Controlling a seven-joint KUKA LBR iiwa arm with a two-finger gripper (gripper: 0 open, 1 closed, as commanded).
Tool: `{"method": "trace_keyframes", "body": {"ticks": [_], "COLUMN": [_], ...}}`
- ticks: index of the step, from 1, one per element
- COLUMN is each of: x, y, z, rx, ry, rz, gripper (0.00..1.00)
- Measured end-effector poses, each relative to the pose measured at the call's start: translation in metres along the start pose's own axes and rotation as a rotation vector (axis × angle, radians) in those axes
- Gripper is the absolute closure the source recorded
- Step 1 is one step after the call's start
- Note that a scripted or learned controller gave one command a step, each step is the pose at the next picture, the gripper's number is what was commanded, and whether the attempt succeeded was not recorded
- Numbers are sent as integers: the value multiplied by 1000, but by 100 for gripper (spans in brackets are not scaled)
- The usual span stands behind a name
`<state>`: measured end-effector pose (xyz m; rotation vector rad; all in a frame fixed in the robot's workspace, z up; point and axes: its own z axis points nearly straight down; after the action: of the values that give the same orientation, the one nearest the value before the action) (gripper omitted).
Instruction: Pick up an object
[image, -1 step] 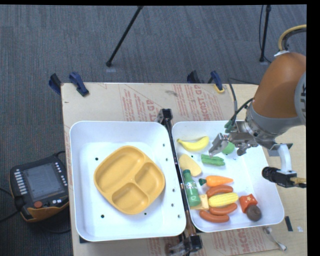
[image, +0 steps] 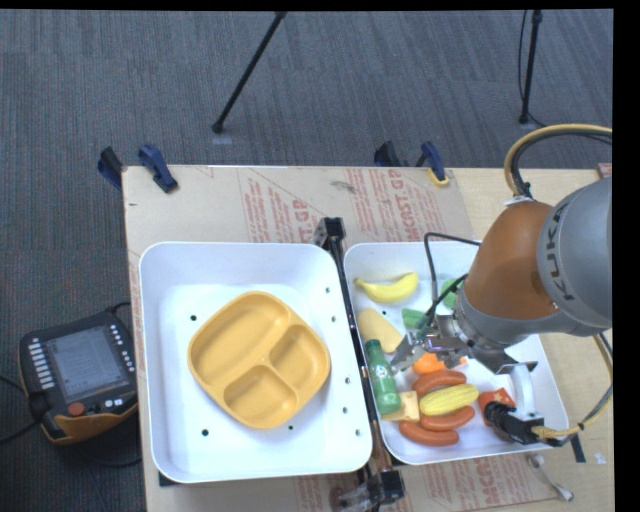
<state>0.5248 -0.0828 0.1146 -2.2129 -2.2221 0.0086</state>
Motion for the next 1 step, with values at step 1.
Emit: {"method": "trace_keyframes", "body": {"ticks": [1], "x": [-24], "y": [-44], "z": [24], "rx": [-22], "ry": [-11], "rz": [-480], "gripper": [0]}}
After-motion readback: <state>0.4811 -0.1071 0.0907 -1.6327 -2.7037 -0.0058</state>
